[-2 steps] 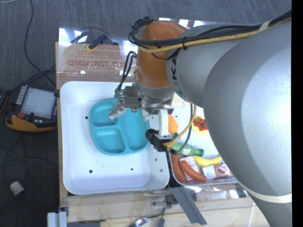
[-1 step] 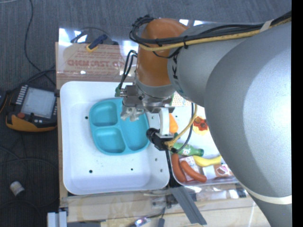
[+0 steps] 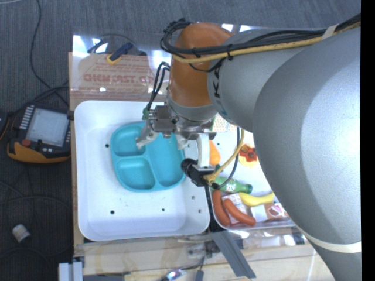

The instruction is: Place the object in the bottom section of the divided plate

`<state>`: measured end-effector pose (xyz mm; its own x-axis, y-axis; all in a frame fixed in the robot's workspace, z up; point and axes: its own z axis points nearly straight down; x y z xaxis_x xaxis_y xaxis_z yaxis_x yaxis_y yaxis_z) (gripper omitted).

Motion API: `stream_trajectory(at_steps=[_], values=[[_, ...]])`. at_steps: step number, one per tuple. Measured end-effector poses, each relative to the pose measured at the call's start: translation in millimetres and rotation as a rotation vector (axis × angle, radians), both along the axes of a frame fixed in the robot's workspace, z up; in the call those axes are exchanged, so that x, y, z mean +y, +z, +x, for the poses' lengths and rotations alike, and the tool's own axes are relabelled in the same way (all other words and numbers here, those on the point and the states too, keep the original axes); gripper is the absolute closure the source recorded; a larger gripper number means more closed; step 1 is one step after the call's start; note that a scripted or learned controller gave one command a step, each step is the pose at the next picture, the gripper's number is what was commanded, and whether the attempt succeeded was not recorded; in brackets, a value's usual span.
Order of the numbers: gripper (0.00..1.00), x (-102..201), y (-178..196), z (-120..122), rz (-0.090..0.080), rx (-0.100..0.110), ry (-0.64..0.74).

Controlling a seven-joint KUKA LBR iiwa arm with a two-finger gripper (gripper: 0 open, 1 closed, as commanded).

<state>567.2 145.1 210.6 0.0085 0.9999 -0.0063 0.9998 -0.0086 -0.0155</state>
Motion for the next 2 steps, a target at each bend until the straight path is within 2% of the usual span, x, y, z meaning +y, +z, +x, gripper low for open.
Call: stream_trajectory(at_steps=[1, 2], values=[[0.0, 10.6, 21.8, 19.9, 0.004, -0.008, 0.043], [1.0, 10.0, 26.9, 20.0, 0.001, 0.0, 0.041]])
